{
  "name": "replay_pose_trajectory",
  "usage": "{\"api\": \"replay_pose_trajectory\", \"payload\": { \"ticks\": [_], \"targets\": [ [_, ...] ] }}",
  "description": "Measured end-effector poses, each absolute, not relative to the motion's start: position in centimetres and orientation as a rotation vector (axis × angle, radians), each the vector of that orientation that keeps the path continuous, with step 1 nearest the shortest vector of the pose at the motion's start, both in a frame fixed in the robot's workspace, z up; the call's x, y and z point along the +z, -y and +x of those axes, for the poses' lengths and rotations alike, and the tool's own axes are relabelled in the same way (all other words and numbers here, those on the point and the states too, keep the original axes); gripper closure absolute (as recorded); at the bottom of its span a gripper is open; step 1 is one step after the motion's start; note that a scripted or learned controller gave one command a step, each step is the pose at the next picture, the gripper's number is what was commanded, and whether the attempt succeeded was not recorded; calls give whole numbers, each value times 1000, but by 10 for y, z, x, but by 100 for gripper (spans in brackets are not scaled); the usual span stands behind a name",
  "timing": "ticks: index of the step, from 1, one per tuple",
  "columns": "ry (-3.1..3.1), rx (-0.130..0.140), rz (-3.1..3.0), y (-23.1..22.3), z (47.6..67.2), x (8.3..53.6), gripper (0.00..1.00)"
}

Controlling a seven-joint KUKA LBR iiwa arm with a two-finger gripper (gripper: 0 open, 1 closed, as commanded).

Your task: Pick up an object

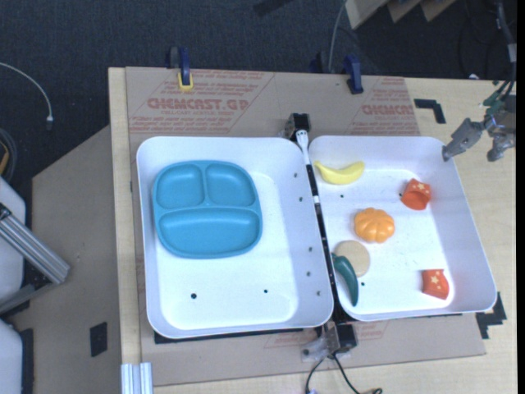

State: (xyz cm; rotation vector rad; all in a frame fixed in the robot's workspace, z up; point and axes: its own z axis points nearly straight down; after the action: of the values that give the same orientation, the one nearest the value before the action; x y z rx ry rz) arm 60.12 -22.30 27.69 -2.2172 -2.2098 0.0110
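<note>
The right bin (459, 220) holds a yellow banana (340, 171), an orange pumpkin (374, 225), a red piece (416, 194) near the far right and another red piece (435, 282) at the near right. A beige round piece (354, 255) and a dark green pod (347, 280) lie by the bin's left wall. My gripper (477, 148) hangs at the view's right edge, above the bin's far right corner. It is open, its fingers spread with nothing between them.
The left bin (221, 302) carries a blue divided plate (207, 208) in its far half. Both bins rest on a cardboard sheet (246, 97) clamped at the back. A black strip (312, 195) runs between the bins.
</note>
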Motion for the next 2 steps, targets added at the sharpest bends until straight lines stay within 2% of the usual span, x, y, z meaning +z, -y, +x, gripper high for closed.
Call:
{"api": "replay_pose_trajectory", "payload": {
  "ticks": [1, 2],
  "targets": [
    [2222, 1, -2221, 222, 603, 284, 0],
    [2218, 4, -2218, 223, 606, 222, 0]
  ]
}}
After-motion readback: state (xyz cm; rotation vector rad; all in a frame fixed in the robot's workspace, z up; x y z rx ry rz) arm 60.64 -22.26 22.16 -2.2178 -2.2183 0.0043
